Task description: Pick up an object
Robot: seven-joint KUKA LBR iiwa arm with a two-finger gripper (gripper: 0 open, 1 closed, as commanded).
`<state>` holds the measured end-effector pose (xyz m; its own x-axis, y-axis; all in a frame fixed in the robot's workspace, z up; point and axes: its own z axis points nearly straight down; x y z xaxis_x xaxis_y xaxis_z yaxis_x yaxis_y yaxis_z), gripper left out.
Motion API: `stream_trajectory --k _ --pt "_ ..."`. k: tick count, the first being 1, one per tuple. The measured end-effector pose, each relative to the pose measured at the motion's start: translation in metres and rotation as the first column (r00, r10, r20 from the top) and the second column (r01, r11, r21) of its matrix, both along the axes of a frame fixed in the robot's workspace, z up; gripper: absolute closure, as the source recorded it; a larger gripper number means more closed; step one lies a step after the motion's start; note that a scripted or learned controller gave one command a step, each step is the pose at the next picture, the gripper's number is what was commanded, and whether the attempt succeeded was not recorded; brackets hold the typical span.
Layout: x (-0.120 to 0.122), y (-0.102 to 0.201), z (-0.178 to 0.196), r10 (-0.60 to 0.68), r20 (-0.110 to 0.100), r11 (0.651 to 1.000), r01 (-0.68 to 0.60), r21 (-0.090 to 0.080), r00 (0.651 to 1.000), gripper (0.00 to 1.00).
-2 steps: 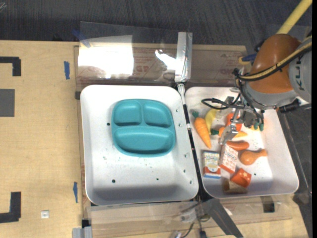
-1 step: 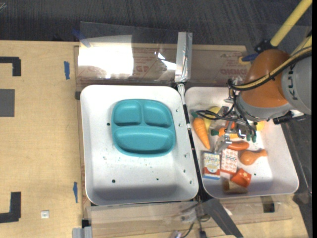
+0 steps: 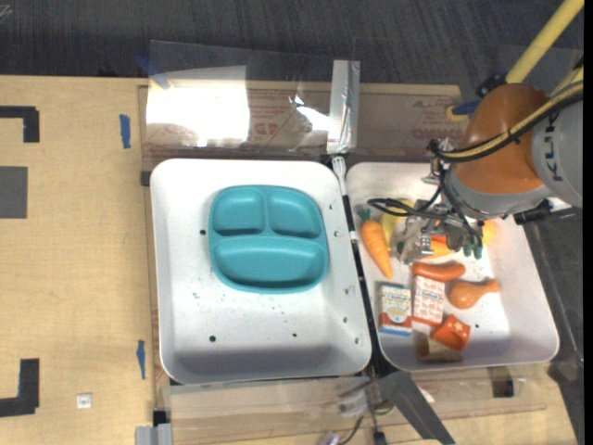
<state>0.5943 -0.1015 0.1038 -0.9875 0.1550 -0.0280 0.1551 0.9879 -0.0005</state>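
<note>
Although poised low in the right shallow white bin (image 3: 537, 336), with the 2-finger metal gripper (image 3: 419, 239) right among the toys, visibly lifting nothing yet. Cannot tell the state of the jaws: too tangled in black cables and clutter to read as wide, narrow or closed on anything. Judged, then, as the reach-and-grasp stage: approach more or less done, grip unconfirmed, lift entirely left to do.

Nearest candidates:
- Just left of the gripper, a tapered orange plastic carrot (image 3: 375, 247), lying beside the bin's left wall.
- Just below, a glossy orange-red toy sausage (image 3: 437, 270).
- Behind, a yellow piece (image 3: 398, 213), partly hidden, shape unclear.

Farther toward the near rim:
- An orange pear-shaped toy (image 3: 473, 291).
- 2 small printed cardboard boxes (image 3: 412, 302), side by side.
- A red-orange block (image 3: 451, 332).
- Just beside it, a small brown block (image 3: 426, 346).

All resting on the bin floor, none raised.

In the left shallow white bin (image 3: 185, 341), a teal 3-compartment plastic plate (image 3: 269, 237), well apart from the arm.

Probably calling for a clean close on 1 item, given such crowded neighbours.
</note>
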Motion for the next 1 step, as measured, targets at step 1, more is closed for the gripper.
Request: stream_trajectory --k 1 --pt "0.0094 0.0768 0.1434 -0.085 -0.012 0.996 0.085 0.008 0.996 1.0"
